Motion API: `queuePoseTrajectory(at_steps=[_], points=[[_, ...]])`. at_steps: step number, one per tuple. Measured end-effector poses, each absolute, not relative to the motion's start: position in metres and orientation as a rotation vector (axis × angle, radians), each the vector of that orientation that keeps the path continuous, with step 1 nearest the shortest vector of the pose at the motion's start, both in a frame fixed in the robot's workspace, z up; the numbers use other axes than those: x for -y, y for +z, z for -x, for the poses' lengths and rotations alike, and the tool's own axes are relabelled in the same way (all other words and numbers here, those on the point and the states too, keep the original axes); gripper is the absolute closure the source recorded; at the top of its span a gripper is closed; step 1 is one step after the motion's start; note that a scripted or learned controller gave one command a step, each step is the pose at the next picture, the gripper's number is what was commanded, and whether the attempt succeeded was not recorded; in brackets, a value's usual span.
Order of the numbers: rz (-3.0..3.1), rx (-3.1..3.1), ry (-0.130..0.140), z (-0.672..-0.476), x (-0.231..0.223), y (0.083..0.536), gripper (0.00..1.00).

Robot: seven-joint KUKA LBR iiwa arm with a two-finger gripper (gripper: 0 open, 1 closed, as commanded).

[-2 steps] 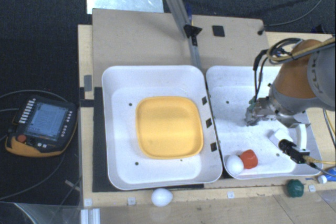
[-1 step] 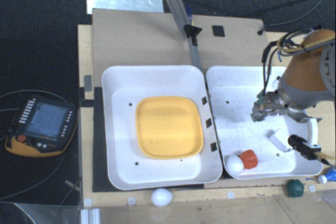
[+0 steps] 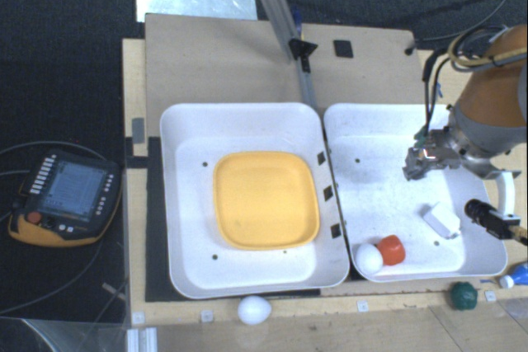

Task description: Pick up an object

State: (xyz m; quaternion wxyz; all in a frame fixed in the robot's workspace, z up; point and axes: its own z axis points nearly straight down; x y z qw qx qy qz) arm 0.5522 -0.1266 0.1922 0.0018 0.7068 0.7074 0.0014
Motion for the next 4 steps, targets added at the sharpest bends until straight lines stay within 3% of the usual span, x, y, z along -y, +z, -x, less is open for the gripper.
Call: queuePoseTrajectory(at_steps=[1, 2, 4], points=[[-2.219, -2.220, 0.003, -0.553, 0.127, 0.222, 1.00], [-2.216, -2.227, 0.002, -0.563, 0.074, 0.215, 1.00], [-2.217, -2.226, 0.002, -0.603, -0.029, 0.207, 1.00]])
